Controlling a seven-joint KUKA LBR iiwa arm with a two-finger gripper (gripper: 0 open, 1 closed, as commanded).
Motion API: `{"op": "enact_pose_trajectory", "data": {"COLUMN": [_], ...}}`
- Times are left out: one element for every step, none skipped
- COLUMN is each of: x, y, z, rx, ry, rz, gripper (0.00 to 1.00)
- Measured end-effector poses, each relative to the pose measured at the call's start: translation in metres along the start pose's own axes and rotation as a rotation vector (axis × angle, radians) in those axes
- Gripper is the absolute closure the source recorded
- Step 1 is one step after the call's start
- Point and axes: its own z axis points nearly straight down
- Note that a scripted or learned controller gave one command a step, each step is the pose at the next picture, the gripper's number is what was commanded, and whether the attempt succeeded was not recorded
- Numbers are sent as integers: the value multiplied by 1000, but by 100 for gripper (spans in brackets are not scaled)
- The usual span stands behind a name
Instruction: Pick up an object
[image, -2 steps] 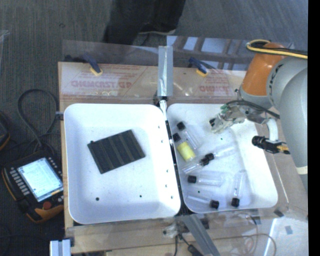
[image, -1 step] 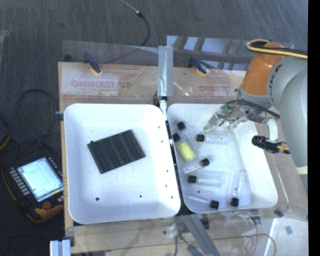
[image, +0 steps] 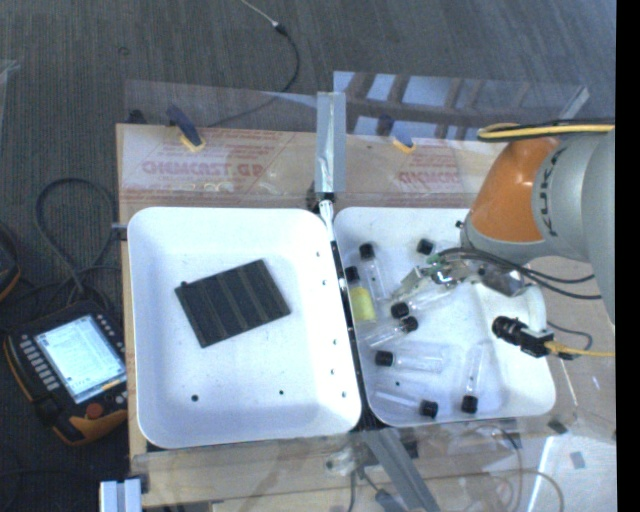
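Note:
The right bin (image: 545, 398) holds several clear vials with black caps, among them one near its back left (image: 368, 262), one in the middle (image: 400, 356) and one at the front (image: 471, 382). A yellow vial (image: 362, 304) lies along its left wall. A black ribbed pad (image: 233, 302) lies flat in the left bin (image: 145, 300). My gripper (image: 432, 275) is low over the back middle of the right bin, among the vials there. The wrist hides what is under it.
The orange-banded arm (image: 520, 200) covers the right bin's back right corner. A black plug on a yellow cable (image: 520, 334) hangs over that bin's right side. A teach pendant (image: 70, 365) lies on the floor at the left.

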Motion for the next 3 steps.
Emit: {"op": "enact_pose_trajectory", "data": {"x": [-1, -1, -71], "y": [2, 2, 29], "z": [-10, -10, -99], "rx": [-7, -6, 8], "ry": [-2, -2, 4], "rz": [1, 1, -97], "gripper": [100, 0, 0]}}
